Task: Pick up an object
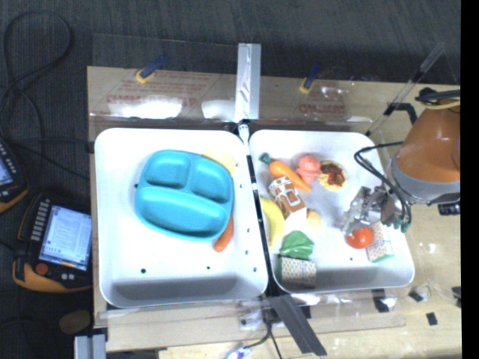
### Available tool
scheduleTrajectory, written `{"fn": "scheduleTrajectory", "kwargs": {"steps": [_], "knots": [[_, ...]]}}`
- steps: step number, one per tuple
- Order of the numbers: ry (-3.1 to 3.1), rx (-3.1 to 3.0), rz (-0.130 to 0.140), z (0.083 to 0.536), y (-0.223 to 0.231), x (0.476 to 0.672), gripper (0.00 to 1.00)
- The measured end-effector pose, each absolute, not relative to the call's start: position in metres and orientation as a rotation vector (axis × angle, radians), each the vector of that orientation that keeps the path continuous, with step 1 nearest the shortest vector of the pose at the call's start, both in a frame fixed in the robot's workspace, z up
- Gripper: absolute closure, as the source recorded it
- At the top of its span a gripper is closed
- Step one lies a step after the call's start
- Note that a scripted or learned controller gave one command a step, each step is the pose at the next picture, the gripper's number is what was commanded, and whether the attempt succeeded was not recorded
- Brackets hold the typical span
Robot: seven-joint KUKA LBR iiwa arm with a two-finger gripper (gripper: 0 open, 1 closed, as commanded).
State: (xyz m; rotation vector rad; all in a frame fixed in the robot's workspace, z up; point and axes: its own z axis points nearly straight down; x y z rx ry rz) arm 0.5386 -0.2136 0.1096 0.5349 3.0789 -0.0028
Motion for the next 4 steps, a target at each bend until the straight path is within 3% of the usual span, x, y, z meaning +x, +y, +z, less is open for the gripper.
{"fn": "scheduleTrajectory", "kwargs": {"steps": [1, 2, 3, 4], "knots": [[3.047, 0.761, 0.0, 0.14, -0.222, 0.506, 1.0], [2.731, 1.549, -0.004, 0.201, -0.223, 0.55, 1.0], [2.734, 1.548, -0.006, 0.191, -0.224, 0.53, 1.0], [3.04, 0.778, -0.003, 0.288, -0.224, 0.507, 1.0]]}}
